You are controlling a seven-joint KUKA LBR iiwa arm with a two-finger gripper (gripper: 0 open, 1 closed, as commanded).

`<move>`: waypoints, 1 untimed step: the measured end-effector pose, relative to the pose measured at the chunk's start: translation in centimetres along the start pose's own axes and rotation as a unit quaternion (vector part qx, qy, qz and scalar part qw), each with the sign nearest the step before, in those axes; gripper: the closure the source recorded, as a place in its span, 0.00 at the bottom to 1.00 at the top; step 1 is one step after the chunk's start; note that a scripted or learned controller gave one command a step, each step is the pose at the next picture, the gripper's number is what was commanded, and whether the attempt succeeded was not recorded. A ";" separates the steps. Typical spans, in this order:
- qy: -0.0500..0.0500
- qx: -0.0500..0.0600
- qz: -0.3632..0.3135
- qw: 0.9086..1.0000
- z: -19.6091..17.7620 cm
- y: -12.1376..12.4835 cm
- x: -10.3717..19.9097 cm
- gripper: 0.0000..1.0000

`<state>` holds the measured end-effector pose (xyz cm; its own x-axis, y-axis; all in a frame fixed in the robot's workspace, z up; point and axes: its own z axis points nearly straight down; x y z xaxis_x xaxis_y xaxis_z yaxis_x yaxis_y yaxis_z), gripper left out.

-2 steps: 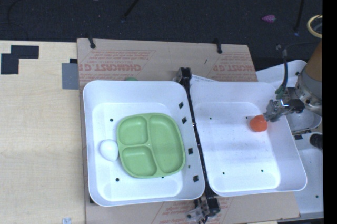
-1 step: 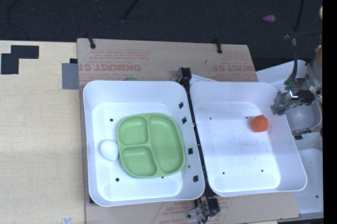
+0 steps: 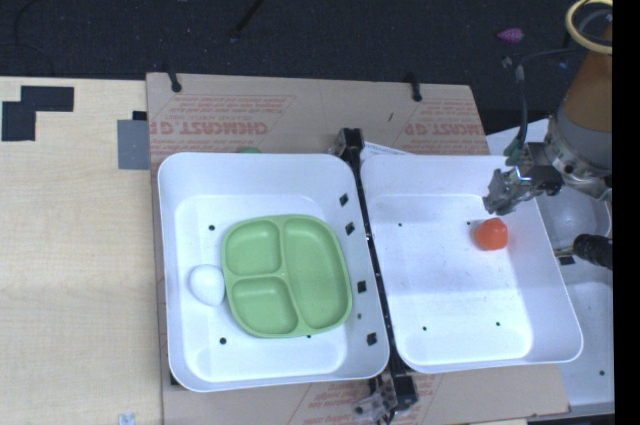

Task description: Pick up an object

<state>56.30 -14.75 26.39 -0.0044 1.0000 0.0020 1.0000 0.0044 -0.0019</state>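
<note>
A small orange-red ball (image 3: 490,234) lies in the right bin (image 3: 450,333), near its far right side. My gripper (image 3: 503,192) hangs just above and slightly right of the ball, over the bin's right wall. The arm comes in from the right edge with its orange band showing. In the left bin (image 3: 190,353) a green divided plate (image 3: 285,274) rests flat. A white egg-shaped object (image 3: 207,285) sits against the plate's left edge.
Both bins stand on a cardboard sheet (image 3: 300,118) on a wooden bench. A black divider (image 3: 362,243) runs between the bins. Cables and a purple piece (image 3: 511,36) show at the upper right near the arm.
</note>
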 end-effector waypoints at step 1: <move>0.000 0.001 0.000 1.000 1.5 -0.1 5.8 1.00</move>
<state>56.21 -8.95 24.86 -0.0045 1.0000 0.0027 1.0000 0.0045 -0.0042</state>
